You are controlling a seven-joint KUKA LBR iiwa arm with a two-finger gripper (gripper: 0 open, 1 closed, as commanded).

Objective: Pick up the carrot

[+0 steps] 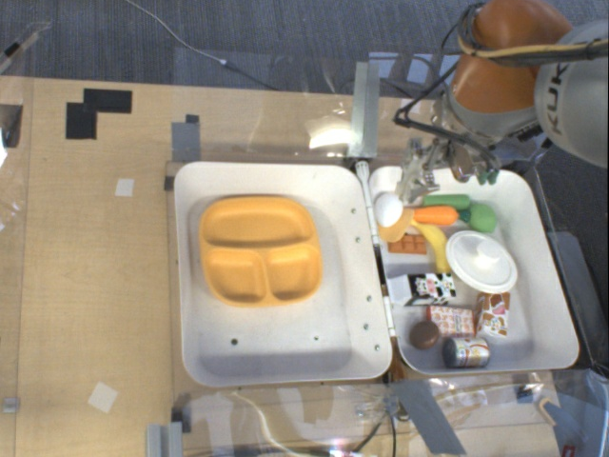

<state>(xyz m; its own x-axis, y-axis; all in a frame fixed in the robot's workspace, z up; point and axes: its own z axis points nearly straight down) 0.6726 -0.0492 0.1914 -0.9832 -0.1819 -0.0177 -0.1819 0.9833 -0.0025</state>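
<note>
The carrot [436,215] is a short orange piece lying on its side in the far-left part of the right bin [550,288]. A green bit [483,219] sits at its right end. My gripper [422,181] hangs from the grey and orange arm [500,60] just behind and left of the carrot, over the bin's back corner. It looks open, with nothing between its fingers. A white egg [388,207] lies right beside the fingertips.
A green stick [447,201], a banana [436,246], a white bowl [481,260], small cartons [452,320], a can [464,352] and a brown disc [424,334] crowd the right bin. A yellow divided tray [259,248] lies in the left bin [190,293].
</note>
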